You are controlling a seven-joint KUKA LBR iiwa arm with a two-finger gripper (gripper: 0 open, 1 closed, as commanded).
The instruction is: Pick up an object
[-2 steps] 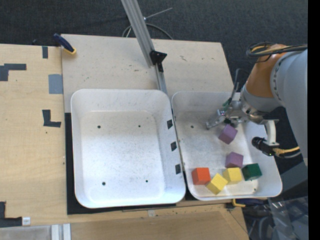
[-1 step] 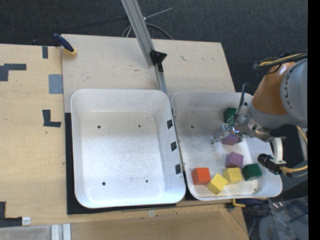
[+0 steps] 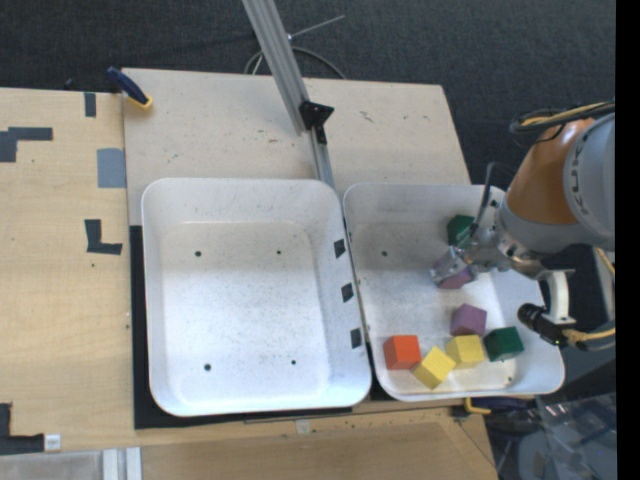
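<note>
The grey arm with its orange band is reaching in from the right and is hanging over the right-hand bin, with the gripper sitting low near the middle of that bin's floor. A small purple block is showing right at the fingertips, partly covered by them, and it is lying against or between them; whether the fingers are closing on it or merely resting beside it is not something the view is making clear, so the state of the gripper cannot be told. Just above the gripper, a dark green block is peeking out from behind the wrist. Further toward the near edge of the same bin, the other candidates for picking are lying in a loose cluster: a second purple block is sitting just above a yellow block, a green cube is lying just to the right of that yellow one, another yellow block is resting tilted at the near edge, and an orange-red cube is sitting just to its left. The left-hand bin is lying alongside, its rim touching the right bin's rim. A slanted metal pole is crossing the bench behind the bins.
</note>
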